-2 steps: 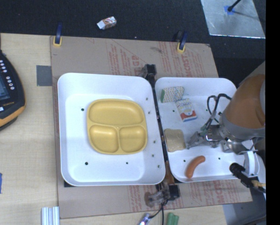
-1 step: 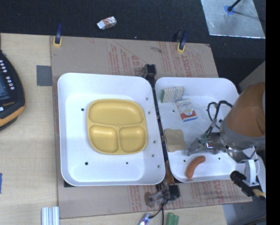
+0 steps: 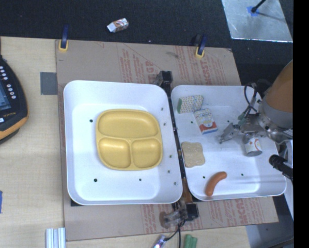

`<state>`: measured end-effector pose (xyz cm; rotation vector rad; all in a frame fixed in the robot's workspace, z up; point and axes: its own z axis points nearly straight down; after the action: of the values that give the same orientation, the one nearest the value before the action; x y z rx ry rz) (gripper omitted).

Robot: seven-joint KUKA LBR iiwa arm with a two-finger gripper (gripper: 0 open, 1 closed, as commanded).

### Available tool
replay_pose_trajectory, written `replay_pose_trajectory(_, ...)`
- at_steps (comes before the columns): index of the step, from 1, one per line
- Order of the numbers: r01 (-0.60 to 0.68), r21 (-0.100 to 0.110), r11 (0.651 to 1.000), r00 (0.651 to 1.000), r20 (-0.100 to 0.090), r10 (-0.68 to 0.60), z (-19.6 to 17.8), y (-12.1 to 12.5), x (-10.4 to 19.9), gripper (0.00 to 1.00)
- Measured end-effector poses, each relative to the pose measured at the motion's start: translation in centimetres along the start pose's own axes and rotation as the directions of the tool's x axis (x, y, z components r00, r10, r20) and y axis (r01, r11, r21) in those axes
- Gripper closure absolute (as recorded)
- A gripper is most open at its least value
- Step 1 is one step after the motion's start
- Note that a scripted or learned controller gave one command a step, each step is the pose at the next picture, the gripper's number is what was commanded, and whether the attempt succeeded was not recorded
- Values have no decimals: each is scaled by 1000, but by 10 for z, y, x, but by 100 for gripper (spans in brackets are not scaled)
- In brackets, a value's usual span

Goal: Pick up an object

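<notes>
**Risk: hand snags or tips the can**

Hand (image 3: 233, 132) low in right bin (image 3: 258, 190), fingers look spread, pinching nothing. Small can (image 3: 252, 145) lies just at its 4 o'clock. Carton (image 3: 205, 121) sits near, at 10; a misaimed close could shove either.

The arm (image 3: 279, 94) reaches in low, its claw (image 3: 228, 134) angled leftward.

Two bins side by side: in the left bin (image 3: 77, 138), a divided tray (image 3: 128, 138) at centre. In the right bin (image 3: 268, 185), a packet (image 3: 190, 103) and carton (image 3: 205, 121) toward the back, a biscuit (image 3: 192, 154) by the left wall, a sausage (image 3: 215, 183) in front, a can (image 3: 251, 145) at right beside the gripper (image 3: 232, 132).
</notes>
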<state>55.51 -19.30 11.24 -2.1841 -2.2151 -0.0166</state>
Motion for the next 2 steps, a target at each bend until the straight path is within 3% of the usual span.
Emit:
replay_pose_trajectory(1, -11, -13, 1000, 1000, 29, 11, -69, -11, -17, 0)
replay_pose_trajectory(2, -8, -10, 1000, 1000, 29, 8, 4, -33, 26, 0)
